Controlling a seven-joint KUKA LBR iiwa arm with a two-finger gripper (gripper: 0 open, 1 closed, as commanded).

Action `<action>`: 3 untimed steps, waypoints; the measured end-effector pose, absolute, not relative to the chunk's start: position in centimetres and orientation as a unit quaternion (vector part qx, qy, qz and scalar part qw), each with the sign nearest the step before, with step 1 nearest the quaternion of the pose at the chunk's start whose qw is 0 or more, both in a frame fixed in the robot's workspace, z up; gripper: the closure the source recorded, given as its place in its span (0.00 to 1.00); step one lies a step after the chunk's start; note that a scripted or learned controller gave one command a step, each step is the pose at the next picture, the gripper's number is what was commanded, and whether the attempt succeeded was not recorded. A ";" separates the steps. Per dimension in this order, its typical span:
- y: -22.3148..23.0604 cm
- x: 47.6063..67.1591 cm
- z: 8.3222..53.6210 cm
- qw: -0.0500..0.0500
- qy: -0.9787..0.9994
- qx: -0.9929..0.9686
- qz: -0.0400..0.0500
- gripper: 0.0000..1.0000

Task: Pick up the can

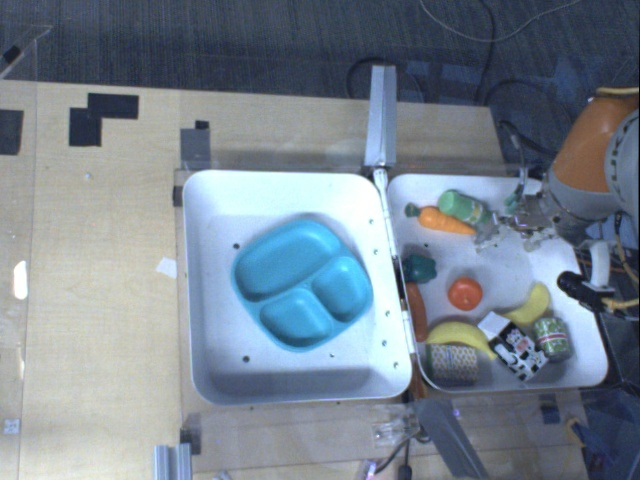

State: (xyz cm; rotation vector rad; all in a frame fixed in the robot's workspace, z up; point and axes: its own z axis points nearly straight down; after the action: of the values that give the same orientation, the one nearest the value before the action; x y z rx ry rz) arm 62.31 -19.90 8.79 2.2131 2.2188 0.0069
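the wooden bench (100, 268) carries two shallow white bins side by side. the left bin (210, 368) holds a blue divided tray (300, 283) lying at a slant, with three compartments. the right bin (590, 368) is crowded, and its right wall is partly covered by the arm (600, 158), which comes in from the right with its orange band cut off at the frame edge. the gripper (522, 218) hangs over the upper right part of this bin, and its metal parts blur into the white floor, so i cannot tell how it is set or whether it grips anything. a yellow banana (460, 335) lies near the front wall, with a second, smaller banana (532, 303) further right. an orange carrot (445, 222) lies near the back beside a green bottle-like thing (460, 205). a grey sponge-like block (453, 365) sits at the front, partly under the first banana. a small orange-red round fruit (465, 293) is in the middle, and a dark teal object (418, 266) against the left wall is hard to name. a black-and-white patterned carton (518, 351) lies in the front right. the can (552, 337), small with a green label, sits just beside that carton near the front right corner, well apart from the gripper.
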 end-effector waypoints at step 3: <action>-18.1 61.2 8.9 0.005 0.647 0.762 0.003 1.00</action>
State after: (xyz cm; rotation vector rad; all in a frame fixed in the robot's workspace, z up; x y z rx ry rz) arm 61.15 -18.13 8.89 2.3875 2.0278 0.0098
